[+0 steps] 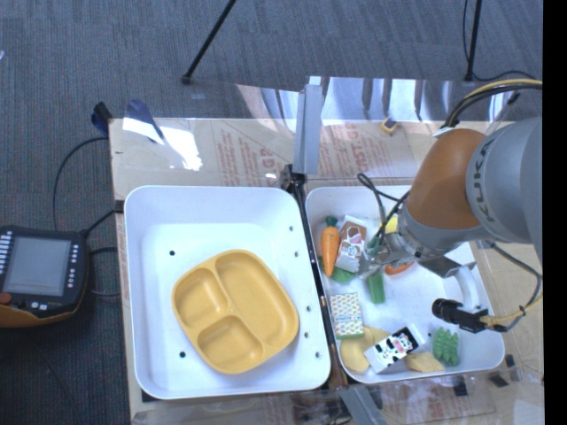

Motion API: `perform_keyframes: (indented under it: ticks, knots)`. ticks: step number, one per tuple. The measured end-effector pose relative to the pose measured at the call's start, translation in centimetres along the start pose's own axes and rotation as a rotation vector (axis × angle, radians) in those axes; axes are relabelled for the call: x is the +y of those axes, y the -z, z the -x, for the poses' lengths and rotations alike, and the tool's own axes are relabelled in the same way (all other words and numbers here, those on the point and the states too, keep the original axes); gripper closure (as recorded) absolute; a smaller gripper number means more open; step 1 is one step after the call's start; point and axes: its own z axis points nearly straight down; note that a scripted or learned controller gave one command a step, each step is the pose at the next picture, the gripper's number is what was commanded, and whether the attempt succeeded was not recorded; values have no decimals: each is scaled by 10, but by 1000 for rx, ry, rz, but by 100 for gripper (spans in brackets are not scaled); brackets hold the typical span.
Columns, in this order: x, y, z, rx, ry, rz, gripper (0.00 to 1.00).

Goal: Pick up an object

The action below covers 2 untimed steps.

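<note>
The right bin (483, 304) holds several toy foods. An orange carrot (330, 248) lies at its left, beside a small white and red carton (353, 243). A green piece (376, 287) lies just below the gripper, and a red-orange piece (400, 268) shows at the gripper's right. My gripper (384, 257) hangs low over the bin's middle, right of the carton and above the green piece. The grey arm with its orange band (447, 189) covers the bin's upper right.
The left bin (155, 237) carries a yellow divided plate (235, 310). Along the right bin's front lie a checkered packet (346, 314), a yellow lump (354, 353), a black-and-white carton (394, 348), a small yellow piece (426, 361) and a green vegetable (446, 345). A black cable end (447, 309) hangs nearby.
</note>
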Motion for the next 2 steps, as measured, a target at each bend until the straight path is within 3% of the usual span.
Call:
perform_keyframes:
  ticks: [1, 2]
  knots:
    - [0, -1, 0, 0, 0, -1, 0]
    - [-11, 45, 41, -2, -145, -6, 0]
